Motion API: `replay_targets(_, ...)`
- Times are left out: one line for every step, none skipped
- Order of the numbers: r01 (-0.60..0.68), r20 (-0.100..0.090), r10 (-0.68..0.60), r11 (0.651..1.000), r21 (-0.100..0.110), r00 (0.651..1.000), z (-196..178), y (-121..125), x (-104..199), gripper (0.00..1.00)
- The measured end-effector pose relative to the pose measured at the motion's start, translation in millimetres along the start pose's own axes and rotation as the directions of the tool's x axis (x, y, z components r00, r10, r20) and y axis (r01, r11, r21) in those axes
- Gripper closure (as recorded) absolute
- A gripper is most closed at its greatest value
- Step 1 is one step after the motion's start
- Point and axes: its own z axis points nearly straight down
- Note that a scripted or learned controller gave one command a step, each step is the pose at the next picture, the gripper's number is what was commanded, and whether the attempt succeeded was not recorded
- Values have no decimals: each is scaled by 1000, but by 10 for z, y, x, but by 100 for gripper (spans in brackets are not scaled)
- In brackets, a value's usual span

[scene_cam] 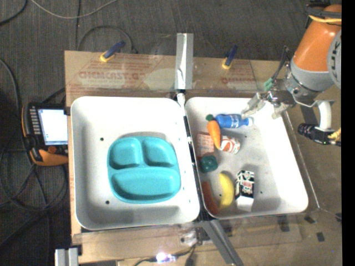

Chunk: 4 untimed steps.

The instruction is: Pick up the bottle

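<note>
The bottle (233, 121) is blue with a white end and lies on its side at the back of the right bin (277, 165), its green cap pointing left. My gripper (264, 108) hangs over the bin's back right part, just right of the bottle and slightly above it. Its fingers stand open with nothing between them; one fingertip (252, 106) is close to the bottle's right end.
In the right bin, an orange carrot (214, 132) and a red-and-white can (230, 144) lie just in front of the bottle. Nearer the front are a dark green object (208, 163), a banana (226, 188) and a small carton (245, 189). The left bin (89, 148) holds a teal divided plate (144, 169).
</note>
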Motion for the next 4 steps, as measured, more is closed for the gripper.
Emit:
replay_targets(6,9,-6,1000,-6,1000,921,377,91,0)
replay_targets(-73,-4,73,997,-13,997,1227,509,-268,0)
replay_targets(-173,3,173,985,-11,985,1294,2,-163,0)
replay_targets(-172,0,172,985,-14,985,1191,13,-154,100)
